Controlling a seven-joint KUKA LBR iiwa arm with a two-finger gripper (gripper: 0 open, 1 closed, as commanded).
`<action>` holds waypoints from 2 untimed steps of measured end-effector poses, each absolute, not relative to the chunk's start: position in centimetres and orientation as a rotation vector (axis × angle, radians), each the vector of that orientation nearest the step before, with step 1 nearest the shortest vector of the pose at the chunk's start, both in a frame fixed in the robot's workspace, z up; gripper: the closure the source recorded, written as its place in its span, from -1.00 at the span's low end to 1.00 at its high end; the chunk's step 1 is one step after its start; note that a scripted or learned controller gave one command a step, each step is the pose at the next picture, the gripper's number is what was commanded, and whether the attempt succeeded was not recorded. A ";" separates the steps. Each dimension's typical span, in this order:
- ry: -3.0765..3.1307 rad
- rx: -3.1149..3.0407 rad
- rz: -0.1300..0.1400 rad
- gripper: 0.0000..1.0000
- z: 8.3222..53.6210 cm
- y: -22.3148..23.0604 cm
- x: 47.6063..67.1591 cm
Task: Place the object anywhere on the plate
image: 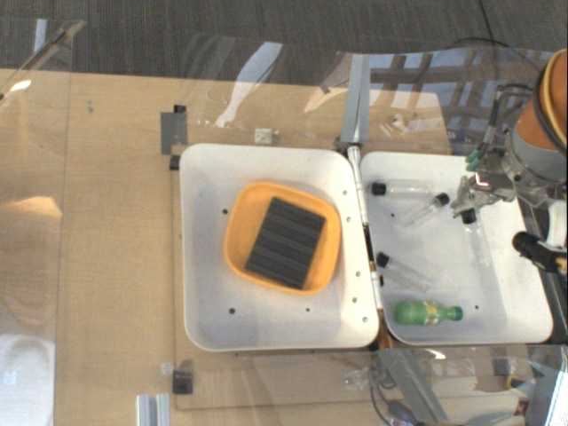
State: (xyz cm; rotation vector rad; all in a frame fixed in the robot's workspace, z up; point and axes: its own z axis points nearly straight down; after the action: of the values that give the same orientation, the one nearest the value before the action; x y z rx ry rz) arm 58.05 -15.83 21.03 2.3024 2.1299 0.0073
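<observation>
left bin (204, 318): holds plate (238, 238) near its middle | ridged block (286, 242): lies on the plate, tilted | right bin (524, 322): just right of the plate's bin, edges touching | bottle (427, 311): on its side in the right bin, right of and nearer than the plate | gripper (475, 193): over the right bin, far right of the plate

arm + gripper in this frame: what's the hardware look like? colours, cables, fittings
Arm: grey body, orange band above the wrist, thin dark cables looping alongside. Gripper: small metallic assembly with teal-green fittings and a tiny red spot. A black part juts out lower right.
</observation>
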 end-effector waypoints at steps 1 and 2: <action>2.256 2.180 0.006 1.00 20.4 -10.7 60.0; 2.483 1.917 0.005 1.00 19.1 -9.1 62.1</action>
State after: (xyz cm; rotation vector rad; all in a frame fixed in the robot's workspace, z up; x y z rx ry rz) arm 62.10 -9.12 19.09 1.9171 2.4831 0.0047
